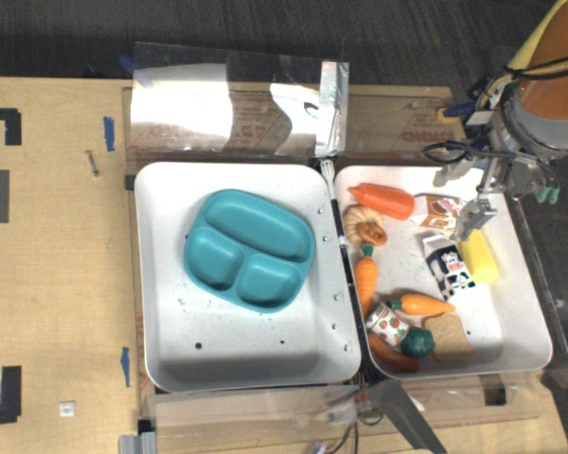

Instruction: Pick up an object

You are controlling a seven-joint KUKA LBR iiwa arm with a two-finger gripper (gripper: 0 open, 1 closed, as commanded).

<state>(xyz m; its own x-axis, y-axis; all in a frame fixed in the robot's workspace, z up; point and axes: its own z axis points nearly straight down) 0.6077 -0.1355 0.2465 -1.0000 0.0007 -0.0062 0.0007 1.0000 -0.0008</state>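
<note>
Overhead, arm reaches in from right; pincer (477, 211) above right bin (521, 334), finger state unclear.

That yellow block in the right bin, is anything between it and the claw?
Nothing visible. The claw hangs just above the yellow block, with bare bin floor between them. The black and white carton lies beside the block, not in the way.
</note>
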